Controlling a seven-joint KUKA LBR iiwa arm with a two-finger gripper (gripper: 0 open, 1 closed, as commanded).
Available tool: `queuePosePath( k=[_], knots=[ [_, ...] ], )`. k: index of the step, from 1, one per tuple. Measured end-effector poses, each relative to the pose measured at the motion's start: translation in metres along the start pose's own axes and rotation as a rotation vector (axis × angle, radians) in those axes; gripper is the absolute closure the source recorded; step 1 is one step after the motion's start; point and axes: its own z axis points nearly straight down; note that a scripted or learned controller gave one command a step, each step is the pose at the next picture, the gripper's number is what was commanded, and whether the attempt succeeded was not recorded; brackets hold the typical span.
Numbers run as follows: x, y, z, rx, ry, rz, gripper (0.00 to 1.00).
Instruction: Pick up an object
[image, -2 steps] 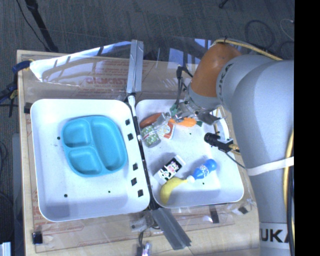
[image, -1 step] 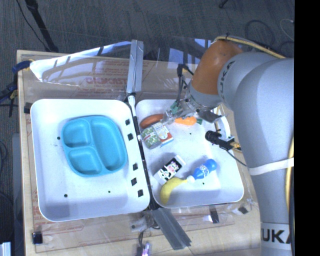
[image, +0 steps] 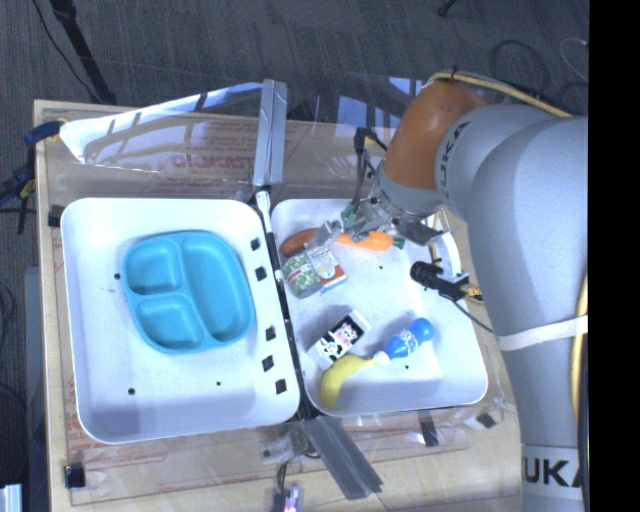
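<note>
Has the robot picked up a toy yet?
Not yet, as far as I can see. The gripper is low in the right bin, beside the orange carrot. Nothing looks lifted. The banana and the blue bottle lie in the bin. Grabbing and lifting are left.

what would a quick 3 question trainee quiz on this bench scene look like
1. True or false: the blue divided plate lies in the left bin.
2. Which thing lies nearest the front edge of the right bin? A) the orange carrot-like toy B) the yellow banana-like toy C) the black-and-white box
3. Fill in: the pincer hangs over the ____ part of the right bin, close to the carrot-like toy.

Key
1. True.
2. B.
3. Back (far) part.
</note>
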Motion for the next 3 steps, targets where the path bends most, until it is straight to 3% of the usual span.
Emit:
queuePosePath(
  k=[1,3],
  knots=[
    [-0.0346,-0.0015,0.0108,0.002,0.012,0.116,0.00],
    [-0.0360,-0.0026,0.0108,0.005,0.010,0.048,0.00]
  ],
)
